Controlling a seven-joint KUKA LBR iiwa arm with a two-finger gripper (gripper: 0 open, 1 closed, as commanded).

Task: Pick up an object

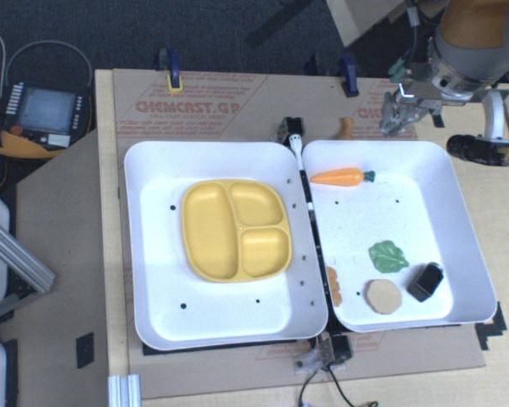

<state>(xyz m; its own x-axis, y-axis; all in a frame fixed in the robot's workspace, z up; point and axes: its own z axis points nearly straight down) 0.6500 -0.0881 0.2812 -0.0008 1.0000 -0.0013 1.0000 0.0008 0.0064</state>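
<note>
Lying well apart from the jaws [400,115], grip state unclear, the carrot [339,176].

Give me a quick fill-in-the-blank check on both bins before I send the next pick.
1. The yellow divided plate lies in the ___ bin.
2. The carrot lies near the right bin's ___ edge.
3. The black block sits right of the ___ disc.
4. The gripper hangs beyond the right bin's ___ rim.

Missing words: left; far; tan; far
</note>
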